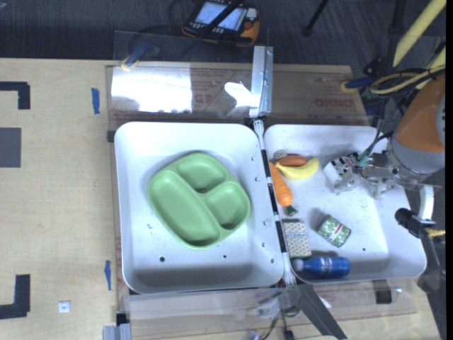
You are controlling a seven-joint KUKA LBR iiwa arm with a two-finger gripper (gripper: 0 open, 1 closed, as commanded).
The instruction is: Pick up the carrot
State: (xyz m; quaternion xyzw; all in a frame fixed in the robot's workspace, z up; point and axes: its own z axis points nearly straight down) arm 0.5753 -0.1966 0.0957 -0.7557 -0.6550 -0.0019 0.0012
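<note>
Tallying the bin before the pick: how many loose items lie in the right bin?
5: carrot by left wall, banana above it, patterned packet, green box, blue bottle at front. Arm may hide more.

Both white bins (141, 147) look like smooth plastic w/ slight sheen. Green divided tray (199, 200): matt plastic. Carrot (282, 188) and banana (299, 167): smooth, plastic-looking, faint gloss. Blue bottle (325, 265) glossy. Bench top (56, 190) pale wood, matt. Clear glossy sheet (177, 87) behind bins, strong glare.
</note>
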